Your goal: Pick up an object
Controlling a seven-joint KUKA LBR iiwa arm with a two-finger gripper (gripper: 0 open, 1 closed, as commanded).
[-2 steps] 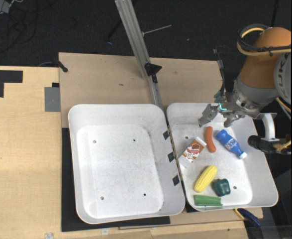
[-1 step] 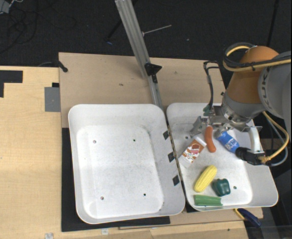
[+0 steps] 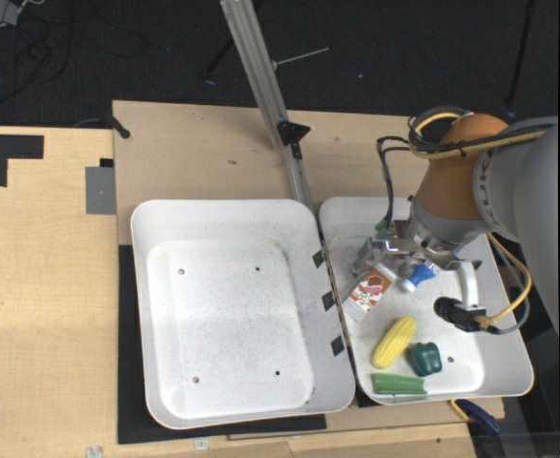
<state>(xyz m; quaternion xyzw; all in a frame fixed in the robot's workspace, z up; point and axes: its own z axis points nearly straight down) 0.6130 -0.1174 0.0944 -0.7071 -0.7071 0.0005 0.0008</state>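
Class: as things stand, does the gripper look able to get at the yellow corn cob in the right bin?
Probably yes. The corn cob lies uncovered in the right bin, just below the gripper, with the green pepper beside it.

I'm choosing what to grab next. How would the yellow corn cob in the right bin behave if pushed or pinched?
The corn cob looks rounded and tapered, so a sideways push would probably roll it, perhaps toward the green pepper close beside it. It looks like a rigid toy, likely light. Its curved sides could slip from the tool unless pinched across the middle.
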